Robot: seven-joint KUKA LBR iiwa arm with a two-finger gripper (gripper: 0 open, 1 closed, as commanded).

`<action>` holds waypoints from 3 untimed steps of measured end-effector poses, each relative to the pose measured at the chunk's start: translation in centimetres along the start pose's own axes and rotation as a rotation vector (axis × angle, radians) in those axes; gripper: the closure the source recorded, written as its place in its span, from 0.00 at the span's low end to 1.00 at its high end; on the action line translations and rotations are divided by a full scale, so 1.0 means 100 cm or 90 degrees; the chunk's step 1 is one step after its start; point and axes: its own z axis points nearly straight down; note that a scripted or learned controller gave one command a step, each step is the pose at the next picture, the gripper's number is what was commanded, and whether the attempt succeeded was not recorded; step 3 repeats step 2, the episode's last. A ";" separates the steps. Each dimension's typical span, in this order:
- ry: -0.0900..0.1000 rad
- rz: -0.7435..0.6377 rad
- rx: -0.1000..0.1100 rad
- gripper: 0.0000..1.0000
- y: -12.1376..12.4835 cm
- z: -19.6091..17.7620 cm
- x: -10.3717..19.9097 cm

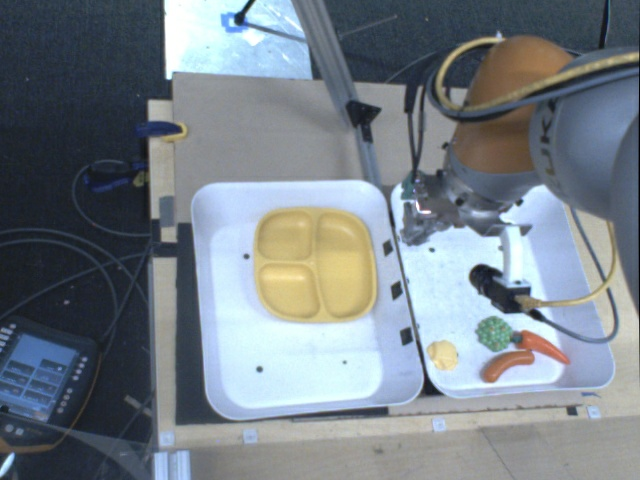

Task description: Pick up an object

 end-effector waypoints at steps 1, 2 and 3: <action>0.000 0.000 0.000 1.00 -0.027 -0.006 0.045; 0.000 0.005 -0.001 0.00 -0.026 -0.006 0.041; 0.000 0.005 -0.001 0.00 -0.026 -0.006 0.041</action>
